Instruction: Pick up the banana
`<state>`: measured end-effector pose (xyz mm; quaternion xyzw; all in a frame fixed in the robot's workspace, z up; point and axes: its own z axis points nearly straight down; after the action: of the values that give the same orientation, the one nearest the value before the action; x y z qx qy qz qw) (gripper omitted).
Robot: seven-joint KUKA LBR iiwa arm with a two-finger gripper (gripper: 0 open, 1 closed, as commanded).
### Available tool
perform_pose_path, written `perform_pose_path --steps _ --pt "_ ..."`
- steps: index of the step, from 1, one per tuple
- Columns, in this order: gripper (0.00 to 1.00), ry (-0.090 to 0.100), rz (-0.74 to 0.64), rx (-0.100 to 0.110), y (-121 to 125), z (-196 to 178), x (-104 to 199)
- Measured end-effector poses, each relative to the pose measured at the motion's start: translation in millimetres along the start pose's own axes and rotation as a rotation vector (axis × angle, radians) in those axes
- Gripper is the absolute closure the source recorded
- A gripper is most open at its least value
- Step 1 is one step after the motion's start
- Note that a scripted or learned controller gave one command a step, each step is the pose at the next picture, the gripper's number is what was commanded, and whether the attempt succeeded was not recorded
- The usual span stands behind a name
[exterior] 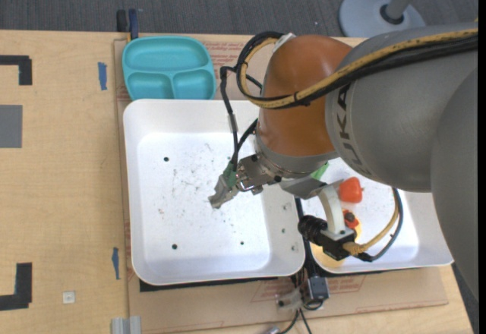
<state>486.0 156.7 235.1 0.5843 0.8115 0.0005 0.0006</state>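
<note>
- The arm (364, 89) reaches in from the right, and its orange band and grey body cover much of the right bin (425, 249).
- The tool (225, 190) hangs over the left bin (152, 135), toward that bin's right half, pointing down and to the left.
- Whether the tool is open or closed, I cannot tell; it is small and blurred here, and nothing can be made out between its tips.
- The banana (328, 252) lies in the right bin, to the right of the tool and lower in the view, well apart from it; only a pale yellow part shows, below the arm and behind a black cable.
- An orange toy (349, 190) sits in the right bin, to the right of the tool and above the banana.
- The left bin's floor under the tool is white with dark specks and scuffs.
- A teal tray (168, 67) with compartments rests on the desk (61, 173), above the tool and to its left, touching the left bin's far rim.
</note>
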Motion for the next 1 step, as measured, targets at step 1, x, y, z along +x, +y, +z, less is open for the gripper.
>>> perform_pose_path --steps 1 --pt "0.0 0.001 -0.149 0.001 18.7 149.5 42.9"
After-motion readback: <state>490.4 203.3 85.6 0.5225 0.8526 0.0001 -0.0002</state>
